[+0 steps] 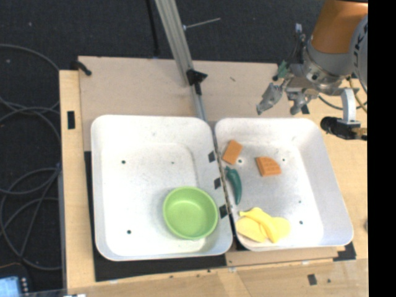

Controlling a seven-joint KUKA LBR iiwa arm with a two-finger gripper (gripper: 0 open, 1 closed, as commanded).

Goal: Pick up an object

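Green bowl [190, 211] left bin | orange blocks [268, 166], yellow banana [263, 225] right bin

no readable text, labels, brands or numbers on bins, objects, bench or arm

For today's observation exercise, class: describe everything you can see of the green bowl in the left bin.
The green bowl is round, light lime green and smooth, and looks like plastic. It stands upright with its opening facing up, and its inside holds nothing. It sits on the floor of the left bin, in the near right corner, close to the wall next to the right bin. Nothing rests on it, and the gripper is far from it, beyond the right bin's far edge.
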